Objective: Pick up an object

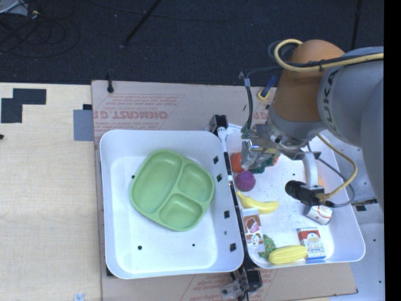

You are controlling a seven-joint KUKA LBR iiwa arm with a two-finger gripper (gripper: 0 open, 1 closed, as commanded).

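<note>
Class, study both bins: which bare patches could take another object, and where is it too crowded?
Left bin: bare floor between the green plate and the near wall, plus a strip along its outer side wall. Right bin: one small patch between the banana and the red-and-white packet. Crowded under the gripper, around the purple ball.

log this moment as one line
gripper: over right bin, near its left wall | closest: purple ball, banana | grasp: unclear | left bin: green divided plate
</note>
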